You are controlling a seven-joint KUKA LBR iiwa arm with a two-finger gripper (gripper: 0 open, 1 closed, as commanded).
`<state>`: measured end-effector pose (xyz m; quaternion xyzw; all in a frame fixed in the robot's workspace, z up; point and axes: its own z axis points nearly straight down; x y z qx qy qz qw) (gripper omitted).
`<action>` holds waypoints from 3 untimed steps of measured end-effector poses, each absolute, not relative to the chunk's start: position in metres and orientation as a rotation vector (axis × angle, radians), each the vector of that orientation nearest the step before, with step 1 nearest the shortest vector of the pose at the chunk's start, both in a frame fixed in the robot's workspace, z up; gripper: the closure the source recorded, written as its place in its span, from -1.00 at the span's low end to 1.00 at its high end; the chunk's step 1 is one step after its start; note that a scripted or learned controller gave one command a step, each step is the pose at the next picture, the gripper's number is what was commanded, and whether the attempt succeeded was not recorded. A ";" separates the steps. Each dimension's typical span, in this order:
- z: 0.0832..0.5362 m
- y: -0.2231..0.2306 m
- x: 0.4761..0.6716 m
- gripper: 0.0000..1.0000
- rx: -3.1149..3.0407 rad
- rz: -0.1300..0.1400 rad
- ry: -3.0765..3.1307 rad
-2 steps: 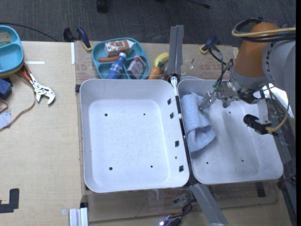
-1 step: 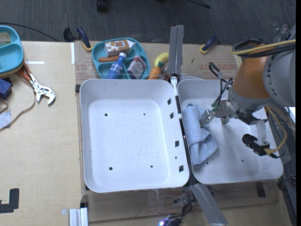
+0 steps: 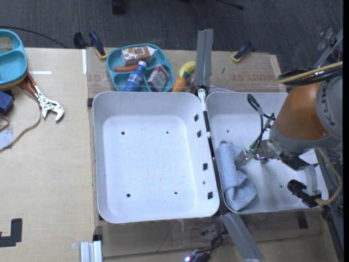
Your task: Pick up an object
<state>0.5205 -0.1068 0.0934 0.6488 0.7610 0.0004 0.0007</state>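
Far to my left on the bench lies a wrench (image 3: pixel 50 108), and behind the bins sits a teal divided tray (image 3: pixel 114 64) of small items; neither is within my work. Of the 2 bins, the left bin (image 3: pixel 98 162) is nothing to me at this moment. In the right bin (image 3: pixel 256 205) a pale blue-grey cloth (image 3: pixel 233 176) lies bunched along the left wall, running from about mid-bin down toward the near corner, resting flat on the bin floor.

My gripper (image 3: pixel 252 155) is down inside the right bin, just beside the upper right edge of that cloth, perhaps touching it. I cannot tell how my hand is set here; the orange band and wrist cover much of it from this slant.

As I judge it, the reach into the bin is done, but the pick is not: the cloth lies wholly on the floor, with no part lifted. What is left is 1 secure pinch on the cloth, then the lift clear of the bin.
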 end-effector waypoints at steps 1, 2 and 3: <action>0.102 -0.107 0.521 1.00 2.041 0.003 2.387; 0.103 -0.107 0.521 -1.00 2.041 0.003 2.386; 0.125 -0.147 0.542 -1.00 2.147 -0.002 2.293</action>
